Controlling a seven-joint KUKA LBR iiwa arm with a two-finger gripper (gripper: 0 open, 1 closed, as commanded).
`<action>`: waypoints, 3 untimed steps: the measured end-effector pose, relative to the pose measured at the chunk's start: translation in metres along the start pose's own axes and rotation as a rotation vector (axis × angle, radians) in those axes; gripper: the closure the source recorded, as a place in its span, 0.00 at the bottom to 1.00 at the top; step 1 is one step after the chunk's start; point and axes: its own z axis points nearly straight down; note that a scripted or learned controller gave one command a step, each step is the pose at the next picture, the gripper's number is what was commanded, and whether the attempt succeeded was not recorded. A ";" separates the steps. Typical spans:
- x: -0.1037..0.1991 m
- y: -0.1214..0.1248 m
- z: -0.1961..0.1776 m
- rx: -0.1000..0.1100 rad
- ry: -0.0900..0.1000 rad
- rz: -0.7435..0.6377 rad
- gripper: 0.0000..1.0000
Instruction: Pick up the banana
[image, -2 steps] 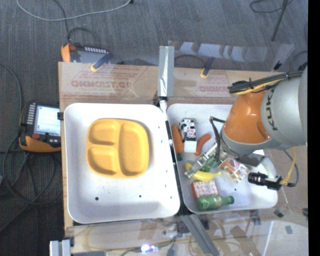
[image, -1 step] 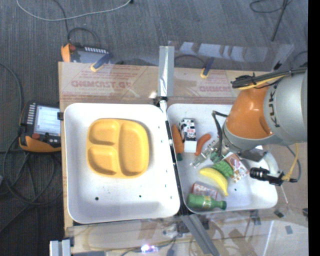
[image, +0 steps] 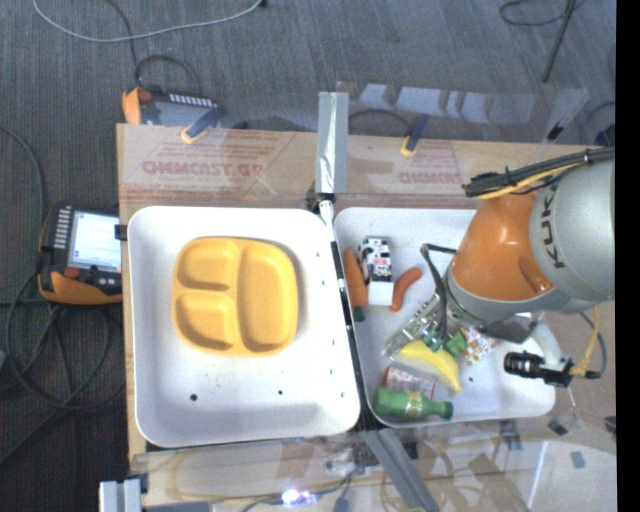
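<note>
My bench (image: 250, 165) is a pale board standing on dark grey carpet with loose cables, and it bears two shallow white bins: the left bin (image: 160, 400) holds one yellow divided tray (image: 238, 295), the right bin (image: 525, 400) a small clutter. The one banana (image: 430, 362) lies in the right bin's near half, just under my gripper (image: 432, 322), its long axis running from upper left to lower right (which end is the stem I cannot tell). Around it I count one green bottle (image: 412, 404), one orange sausage (image: 404, 287) and one small white box (image: 377, 268); whether my gripper is released or clenched I cannot tell.
</note>
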 end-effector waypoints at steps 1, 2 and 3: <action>0.042 0.032 -0.091 0.021 0.013 0.533 1.00; 0.086 0.028 -0.091 0.022 0.015 0.443 1.00; 0.086 0.028 -0.091 0.022 0.015 0.443 0.00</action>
